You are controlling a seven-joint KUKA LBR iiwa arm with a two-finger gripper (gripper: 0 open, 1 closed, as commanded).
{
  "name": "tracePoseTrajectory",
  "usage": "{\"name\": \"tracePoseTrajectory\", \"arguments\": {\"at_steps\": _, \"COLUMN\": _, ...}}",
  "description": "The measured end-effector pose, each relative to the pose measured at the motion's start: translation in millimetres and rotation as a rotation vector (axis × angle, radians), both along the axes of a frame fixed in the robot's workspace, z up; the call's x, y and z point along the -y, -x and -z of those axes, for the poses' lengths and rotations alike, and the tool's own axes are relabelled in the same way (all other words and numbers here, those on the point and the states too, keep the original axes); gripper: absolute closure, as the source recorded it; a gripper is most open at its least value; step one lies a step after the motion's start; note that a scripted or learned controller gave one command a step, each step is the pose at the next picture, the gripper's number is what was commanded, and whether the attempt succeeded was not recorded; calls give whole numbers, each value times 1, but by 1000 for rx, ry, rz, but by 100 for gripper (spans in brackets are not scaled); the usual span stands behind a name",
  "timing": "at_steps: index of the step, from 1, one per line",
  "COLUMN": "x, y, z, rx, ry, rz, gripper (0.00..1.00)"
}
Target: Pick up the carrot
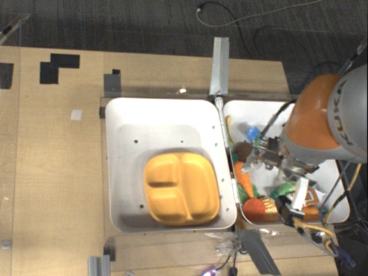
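Gripper low over the right bin, carrot just beside it.

The carrot lies in the right bin, close along its left wall, toward the front side, and nothing holds it. The gripper hangs just behind the carrot's far end; if it is spread or closed, I cannot tell from here. The grey arm with the orange band covers much of this bin from the right. The carrot is crowded: a red thing touches its front end, a green thing is near on the right, a brown thing lies behind it next to the gripper, and a blue thing is further back. In the left bin a yellow tray with compartments lies alone.
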State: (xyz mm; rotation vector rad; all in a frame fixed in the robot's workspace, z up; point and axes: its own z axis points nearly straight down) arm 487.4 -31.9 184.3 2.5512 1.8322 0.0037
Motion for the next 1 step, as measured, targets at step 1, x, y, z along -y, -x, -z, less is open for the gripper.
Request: {"name": "tracePoseTrajectory", "arguments": {"at_steps": 1, "x": 51, "y": -9, "z": 71, "rx": 0, "ry": 0, "rz": 35, "gripper": 0}}
